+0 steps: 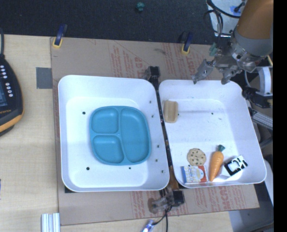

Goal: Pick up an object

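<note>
Status: pick not yet made. You have the gripper [212, 76] hanging over the far rim of the right bin [249, 124], fingers [200, 74] spread apart with nothing between them. Every candidate object lies on the bin floor, well apart from the gripper.

Candidates, right bin:
- Tan block [170, 111], soft-edged and matte, likely foam or sponge; it lies against the left wall, alone, nearest the gripper.
- Cookie [196, 156], a flat round disc with dark flecks, probably hard plastic.
- Carrot [216, 163], an orange tapered body with a green top, smooth, lying just beside the cookie.
- Small carton [193, 173], printed red and blue, flat against the near wall.
- Black-and-white piece [235, 165] in the near right corner; too small for you to name its shape.

The near-corner group is crowded, items touching or nearly so.

Left bin [70, 129]: a blue divided plate [119, 134], three compartments, rounded corners, smooth moulded plastic.

Both bins are glossy white, shallow, with sloped walls, on brown cardboard over the wood-grain counter [22, 178].

Remaining: descend, close on one object, lift clear.
</note>
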